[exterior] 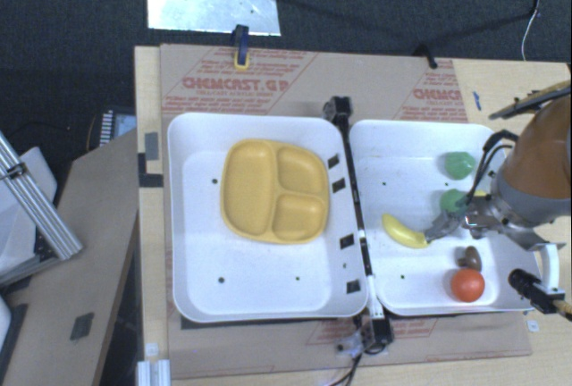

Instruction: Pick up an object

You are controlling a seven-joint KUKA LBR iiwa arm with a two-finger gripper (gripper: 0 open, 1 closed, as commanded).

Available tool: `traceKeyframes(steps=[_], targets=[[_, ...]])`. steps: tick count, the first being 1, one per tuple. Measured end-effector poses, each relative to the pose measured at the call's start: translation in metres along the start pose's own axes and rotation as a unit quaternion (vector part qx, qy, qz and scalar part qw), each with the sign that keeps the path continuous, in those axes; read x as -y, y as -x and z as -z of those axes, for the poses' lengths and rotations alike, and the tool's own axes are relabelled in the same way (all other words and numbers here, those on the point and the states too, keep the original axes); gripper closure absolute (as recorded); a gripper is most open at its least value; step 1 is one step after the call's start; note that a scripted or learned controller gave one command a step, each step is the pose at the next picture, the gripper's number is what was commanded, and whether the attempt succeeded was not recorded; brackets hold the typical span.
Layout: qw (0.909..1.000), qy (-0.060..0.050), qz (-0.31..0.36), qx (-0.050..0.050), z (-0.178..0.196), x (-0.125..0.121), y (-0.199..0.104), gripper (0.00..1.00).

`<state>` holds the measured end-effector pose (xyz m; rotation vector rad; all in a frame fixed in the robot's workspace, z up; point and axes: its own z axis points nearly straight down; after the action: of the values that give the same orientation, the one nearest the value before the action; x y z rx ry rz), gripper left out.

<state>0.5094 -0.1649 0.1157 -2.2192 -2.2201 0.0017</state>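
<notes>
From the camera above, the tabletop (pixel 295 76) carries two shallow white bins. The left white plastic bin (pixel 192 286) holds a yellow three-compartment plastic plate (pixel 273 190) lying flat near its middle. The right white plastic bin (pixel 393 152) holds the graspable pieces: a small yellow toy banana (pixel 404 233) near the centre, a round orange-red toy fruit (pixel 467 285) at the front edge with a small brown lump (pixel 470 257) just behind it, a pale green rounded piece (pixel 460 164) towards the back, and a darker green piece (pixel 453 199) partly hidden by the arm.

The grey two-finger gripper (pixel 440 230) sits low in the right bin, its tip just beside the banana's right end; whether it is spread or closed, I cannot tell, and nothing is visibly held.

The banana looks the likely target. A good grasp would centre over its middle, align across its narrow width, descend fully to the bin floor, and avoid nudging it towards the divider before closing.
</notes>
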Motion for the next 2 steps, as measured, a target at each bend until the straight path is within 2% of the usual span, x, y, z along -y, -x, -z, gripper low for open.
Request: traceKeyframes(steps=[1, 2], targets=[[1.0000, 0.005, 0.000, -0.001, -0.026, -0.004, 0.000, 0.00], [1.0000, 0.009, -0.001, 0.001, -0.014, -0.006, 0.001, 1.00]])
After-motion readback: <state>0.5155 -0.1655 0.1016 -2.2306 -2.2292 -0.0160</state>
